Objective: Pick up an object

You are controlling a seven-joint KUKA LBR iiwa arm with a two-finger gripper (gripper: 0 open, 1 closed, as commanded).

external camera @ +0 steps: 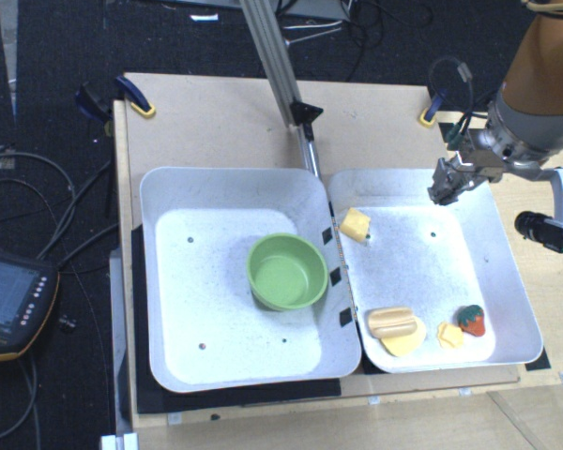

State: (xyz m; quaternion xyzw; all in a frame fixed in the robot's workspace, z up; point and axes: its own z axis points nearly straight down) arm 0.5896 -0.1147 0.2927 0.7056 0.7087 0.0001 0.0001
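**Arm poised over the far edge of the right bin**

Taking the right bin (507, 279) as the landmark, its near edge holds a cluster of small items: a hot-dog-shaped toy (392, 322) lying on a pale yellow piece (403, 341), a small yellow chunk (449, 336) just beside them, and a red strawberry-like toy (471, 320) with a green top touching that chunk. Toward the bin's far left side sits a yellow block (355, 224), well apart from the cluster. Left of this bin, in the neighbouring left bin (169, 214), a green bowl (286, 270) stands upright.

At the right bin's far rim hangs the gripper (445, 189), pointing down and to the left, with nothing visible between its tips; whether it is spread or closed cannot be told. Behind it the grey wrist rises to the orange band (544, 54), the arm slanting in from the right.
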